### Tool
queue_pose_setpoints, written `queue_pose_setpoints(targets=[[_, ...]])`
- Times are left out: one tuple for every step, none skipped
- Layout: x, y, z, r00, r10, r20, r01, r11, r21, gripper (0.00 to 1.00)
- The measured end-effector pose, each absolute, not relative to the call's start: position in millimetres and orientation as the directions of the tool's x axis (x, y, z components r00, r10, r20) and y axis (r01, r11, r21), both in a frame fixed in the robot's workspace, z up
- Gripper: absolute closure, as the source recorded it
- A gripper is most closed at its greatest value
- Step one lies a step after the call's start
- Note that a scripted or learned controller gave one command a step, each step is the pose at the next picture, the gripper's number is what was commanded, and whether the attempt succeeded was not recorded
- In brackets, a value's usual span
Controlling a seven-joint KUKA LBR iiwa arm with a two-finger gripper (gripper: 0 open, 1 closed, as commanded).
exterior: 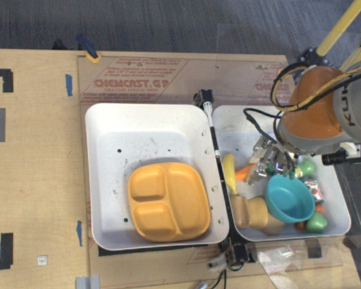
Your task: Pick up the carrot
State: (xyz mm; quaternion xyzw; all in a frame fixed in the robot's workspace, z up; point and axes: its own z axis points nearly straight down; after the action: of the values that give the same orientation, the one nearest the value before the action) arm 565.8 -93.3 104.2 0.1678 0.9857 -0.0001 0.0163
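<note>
The carrot (pixel 243 173) shows as a small orange piece in the right bin (pixel 240 120), between a yellow banana-like item (pixel 228 171) and the teal bowl (pixel 289 198). My gripper (pixel 262 166) hangs low over the middle of the right bin, with its tip just to the right of the carrot and close above it. Part of the carrot is hidden under the gripper's metal parts. Whether the gripper touches the carrot cannot be made out.
The left bin (pixel 108 131) holds a yellow divided plate (pixel 168 200). In the right bin, a tan bread-like item (pixel 256 213), green pieces (pixel 317 223) and a red-and-white item (pixel 314 189) crowd around the bowl. The arm's orange band (pixel 310 110) overhangs the bin's far right.
</note>
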Motion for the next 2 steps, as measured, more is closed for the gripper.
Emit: queue_pose_setpoints(targets=[[495.4,-98.5,92.9,-0.94,0.34,-0.026,0.34,0.94,0.007,1.0],[494.6,-98.4,91.1,-0.94,0.34,-0.023,0.34,0.94,0.005,0.0]])
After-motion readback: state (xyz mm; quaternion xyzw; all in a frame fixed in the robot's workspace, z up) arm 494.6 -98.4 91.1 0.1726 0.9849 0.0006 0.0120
